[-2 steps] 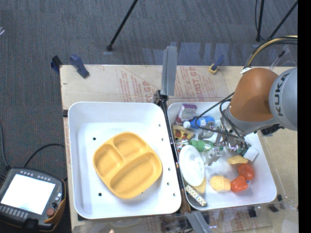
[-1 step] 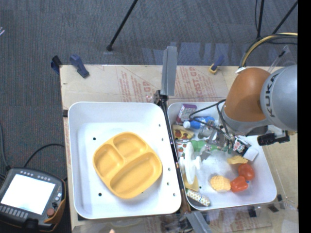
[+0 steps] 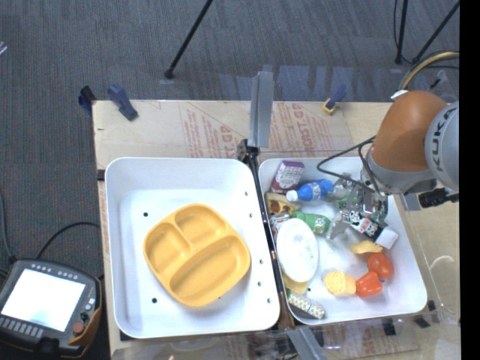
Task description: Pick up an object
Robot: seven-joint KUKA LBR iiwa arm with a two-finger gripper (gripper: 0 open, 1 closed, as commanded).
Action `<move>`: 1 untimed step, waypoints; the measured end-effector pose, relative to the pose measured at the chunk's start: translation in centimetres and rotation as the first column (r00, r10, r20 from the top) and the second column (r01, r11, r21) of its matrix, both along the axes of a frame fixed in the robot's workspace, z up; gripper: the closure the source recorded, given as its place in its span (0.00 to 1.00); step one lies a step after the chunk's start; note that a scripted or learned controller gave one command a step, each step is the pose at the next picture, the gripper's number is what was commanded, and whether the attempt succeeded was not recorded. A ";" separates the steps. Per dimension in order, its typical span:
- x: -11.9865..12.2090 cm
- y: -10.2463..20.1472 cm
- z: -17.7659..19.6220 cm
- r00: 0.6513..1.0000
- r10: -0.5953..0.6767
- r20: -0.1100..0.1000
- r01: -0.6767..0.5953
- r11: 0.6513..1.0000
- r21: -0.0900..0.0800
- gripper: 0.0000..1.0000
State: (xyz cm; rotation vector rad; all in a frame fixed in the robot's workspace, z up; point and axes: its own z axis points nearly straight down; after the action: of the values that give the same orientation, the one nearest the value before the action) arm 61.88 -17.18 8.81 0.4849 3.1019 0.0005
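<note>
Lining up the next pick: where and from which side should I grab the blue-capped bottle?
Grip the blue-capped bottle across its narrow body, coming straight down. It lies on its side, long axis roughly left-right, so close across that; items crowd it on either side.

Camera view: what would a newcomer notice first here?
The yellow plate with three sections lies alone in the left bin. The right bin is crowded with small things, among them a white oval dish and red and orange toy food. The arm's orange band hangs over that bin's far right part.
</note>
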 end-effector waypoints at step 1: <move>-2.3 6.0 0.0 1.000 0.021 0.000 -0.021 1.000 -0.001 0.00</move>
State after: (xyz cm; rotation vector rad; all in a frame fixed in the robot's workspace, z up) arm 59.55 -11.23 8.83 0.4530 3.1068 -0.0012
